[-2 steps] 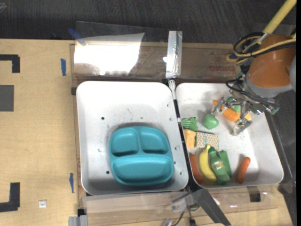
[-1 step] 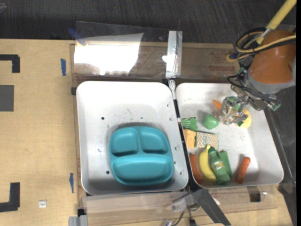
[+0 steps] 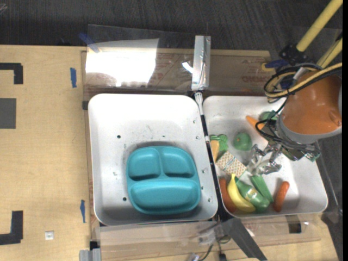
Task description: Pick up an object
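My gripper (image 3: 265,160) hangs over the middle of the right bin (image 3: 315,178), below the arm's orange band (image 3: 314,109). It is above a green cucumber-like toy (image 3: 260,188) and just right of a patterned beige piece (image 3: 228,161). Around it lie a green ball (image 3: 242,141), a yellow banana (image 3: 237,195), a red-orange carrot-like toy (image 3: 280,195), a red piece (image 3: 224,191) and a yellow-orange piece (image 3: 218,145). A small orange item (image 3: 250,120) lies at the bin's back. I see nothing held in the gripper.
The left bin (image 3: 109,124) holds a teal divided plate (image 3: 162,179). A metal divider strip (image 3: 200,64) stands behind the bins. Cables (image 3: 283,80) and a yellow pole (image 3: 323,18) sit at the upper right. Brown bench surface (image 3: 38,145) lies to the left.
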Available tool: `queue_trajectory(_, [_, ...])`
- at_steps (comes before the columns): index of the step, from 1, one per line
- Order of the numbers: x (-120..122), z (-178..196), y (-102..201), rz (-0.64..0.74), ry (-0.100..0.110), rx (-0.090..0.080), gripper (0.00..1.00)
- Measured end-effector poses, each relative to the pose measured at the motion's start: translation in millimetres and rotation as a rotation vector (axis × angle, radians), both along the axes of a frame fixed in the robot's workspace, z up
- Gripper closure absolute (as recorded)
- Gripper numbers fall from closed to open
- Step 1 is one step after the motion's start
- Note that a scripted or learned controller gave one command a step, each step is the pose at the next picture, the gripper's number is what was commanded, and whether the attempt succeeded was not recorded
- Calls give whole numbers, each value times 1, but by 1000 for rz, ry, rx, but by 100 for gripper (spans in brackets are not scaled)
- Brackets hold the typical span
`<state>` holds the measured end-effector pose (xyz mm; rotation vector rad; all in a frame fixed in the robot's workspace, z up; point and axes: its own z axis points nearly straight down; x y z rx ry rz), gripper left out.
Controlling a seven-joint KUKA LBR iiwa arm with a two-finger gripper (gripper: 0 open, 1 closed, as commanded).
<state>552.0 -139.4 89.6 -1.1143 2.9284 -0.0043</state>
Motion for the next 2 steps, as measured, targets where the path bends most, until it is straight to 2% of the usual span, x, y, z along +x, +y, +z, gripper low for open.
queue_trajectory(1, [0, 0, -2, -2, -2, -2, 0])
queue_trajectory(2, [60, -1, 29, -137, -5, 3, 0])
